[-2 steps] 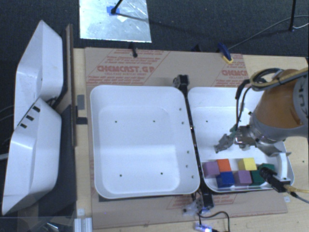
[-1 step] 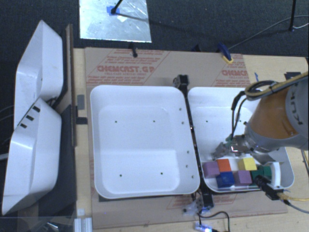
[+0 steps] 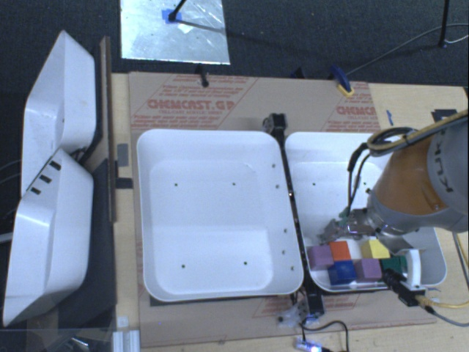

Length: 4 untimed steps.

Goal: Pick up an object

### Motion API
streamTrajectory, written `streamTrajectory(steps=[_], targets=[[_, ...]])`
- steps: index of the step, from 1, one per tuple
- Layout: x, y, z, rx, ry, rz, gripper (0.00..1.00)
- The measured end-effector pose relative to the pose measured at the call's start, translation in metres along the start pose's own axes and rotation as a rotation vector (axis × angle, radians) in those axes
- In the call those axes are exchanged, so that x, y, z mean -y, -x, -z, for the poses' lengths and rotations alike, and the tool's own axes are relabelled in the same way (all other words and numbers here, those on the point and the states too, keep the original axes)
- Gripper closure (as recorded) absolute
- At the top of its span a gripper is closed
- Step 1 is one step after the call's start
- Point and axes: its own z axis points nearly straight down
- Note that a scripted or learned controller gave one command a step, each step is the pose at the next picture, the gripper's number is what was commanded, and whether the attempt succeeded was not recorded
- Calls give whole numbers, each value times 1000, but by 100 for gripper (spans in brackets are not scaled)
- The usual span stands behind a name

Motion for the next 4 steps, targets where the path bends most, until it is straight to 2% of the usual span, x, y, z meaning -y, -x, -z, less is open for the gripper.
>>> streamTrajectory(steps=[1,4], targets=[[-1,0,11,0,2,0,100],[-11,0,187,1,6,1,100]])
